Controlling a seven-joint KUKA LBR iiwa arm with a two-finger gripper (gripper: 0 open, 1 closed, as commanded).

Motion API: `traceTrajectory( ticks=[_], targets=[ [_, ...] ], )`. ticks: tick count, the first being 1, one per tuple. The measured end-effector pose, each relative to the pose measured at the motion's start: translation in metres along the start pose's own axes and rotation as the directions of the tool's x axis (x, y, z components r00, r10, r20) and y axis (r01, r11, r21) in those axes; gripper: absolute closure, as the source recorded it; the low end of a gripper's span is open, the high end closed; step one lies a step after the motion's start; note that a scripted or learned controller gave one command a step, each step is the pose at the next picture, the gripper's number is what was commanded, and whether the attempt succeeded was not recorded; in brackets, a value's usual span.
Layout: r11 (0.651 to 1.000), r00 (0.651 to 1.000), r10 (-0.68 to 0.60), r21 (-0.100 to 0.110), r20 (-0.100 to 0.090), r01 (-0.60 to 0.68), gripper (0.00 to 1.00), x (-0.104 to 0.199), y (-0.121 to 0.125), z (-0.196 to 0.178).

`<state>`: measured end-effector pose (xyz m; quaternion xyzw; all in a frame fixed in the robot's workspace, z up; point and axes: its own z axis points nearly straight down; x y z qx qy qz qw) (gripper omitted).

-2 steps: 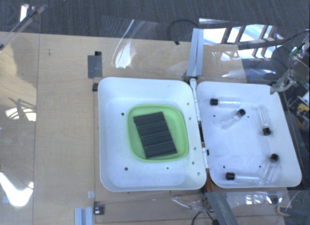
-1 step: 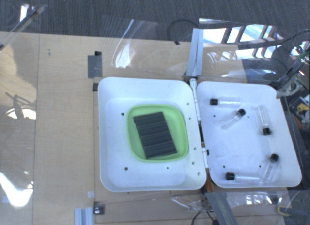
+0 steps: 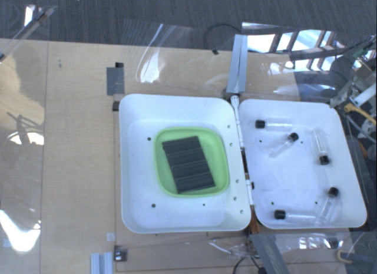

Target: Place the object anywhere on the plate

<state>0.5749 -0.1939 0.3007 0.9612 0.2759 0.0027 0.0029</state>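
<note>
A lime-green square plate (image 3: 220, 149) sits in the middle of the left white bin (image 3: 136, 208). A dark grey, ridged rectangular block (image 3: 188, 164) lies flat on the plate, slightly turned, well inside its rim. In the right white bin (image 3: 294, 175) lie several clear vials with black caps, among them one near the top left (image 3: 271, 125), one by the right wall (image 3: 321, 147) and one at the bottom (image 3: 293, 214).
A grey metal bracket (image 3: 237, 66) stands behind the seam between the bins. Clear plastic sheeting covers the wooden bench (image 3: 65, 149) at the left. Cables and metal gear crowd the far right edge (image 3: 356, 84).
</note>
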Motion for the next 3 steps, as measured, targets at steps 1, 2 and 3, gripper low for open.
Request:
traceTrajectory(
  ticks=[1, 2, 3],
  targets=[
    [1.000, 1.000, 0.024, 0.003, 0.002, -0.024, 0.00, -0.017, 0.002, 0.008],
    [0.998, 0.998, 0.063, 0.004, 0.002, -0.063, 0.00, -0.022, -0.001, 0.025],
    [0.994, 0.994, 0.112, 0.005, 0.001, -0.112, 0.00, -0.035, -0.009, 0.023]
  ],
)
